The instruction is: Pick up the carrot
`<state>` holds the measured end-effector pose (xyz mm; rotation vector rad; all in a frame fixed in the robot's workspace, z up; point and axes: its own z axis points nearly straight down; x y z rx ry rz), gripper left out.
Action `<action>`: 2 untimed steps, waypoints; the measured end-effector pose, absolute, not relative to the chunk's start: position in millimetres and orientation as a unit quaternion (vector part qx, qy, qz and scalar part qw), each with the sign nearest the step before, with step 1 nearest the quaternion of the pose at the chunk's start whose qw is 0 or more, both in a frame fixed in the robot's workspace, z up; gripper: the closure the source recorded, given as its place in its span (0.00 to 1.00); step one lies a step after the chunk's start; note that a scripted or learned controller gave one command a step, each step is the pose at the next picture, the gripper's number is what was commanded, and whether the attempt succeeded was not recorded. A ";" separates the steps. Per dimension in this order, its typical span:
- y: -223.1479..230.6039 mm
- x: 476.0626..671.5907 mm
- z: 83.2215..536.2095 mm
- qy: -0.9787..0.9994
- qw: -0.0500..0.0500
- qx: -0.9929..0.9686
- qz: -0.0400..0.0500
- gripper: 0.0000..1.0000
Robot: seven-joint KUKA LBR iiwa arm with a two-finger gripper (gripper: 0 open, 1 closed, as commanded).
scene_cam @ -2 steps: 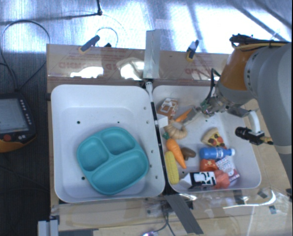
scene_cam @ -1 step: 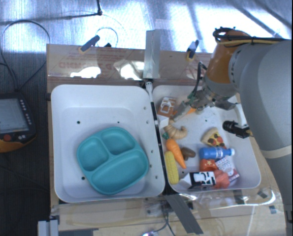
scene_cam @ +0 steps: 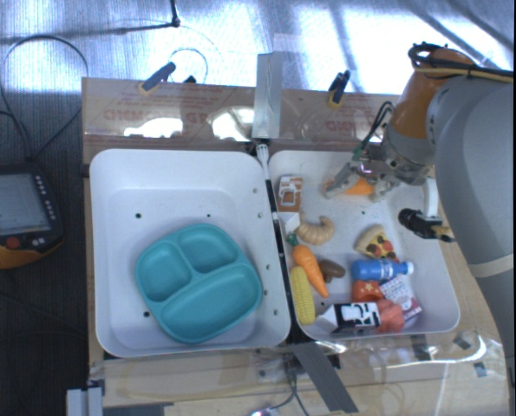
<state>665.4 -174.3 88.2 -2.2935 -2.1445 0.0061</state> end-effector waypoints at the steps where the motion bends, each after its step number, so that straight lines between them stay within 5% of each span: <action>1: -195.2 669.2 86.4 -0.585 0.022 -0.811 0.005 0.00; 2: -199.5 665.9 87.4 -0.637 0.011 -0.771 -0.001 0.00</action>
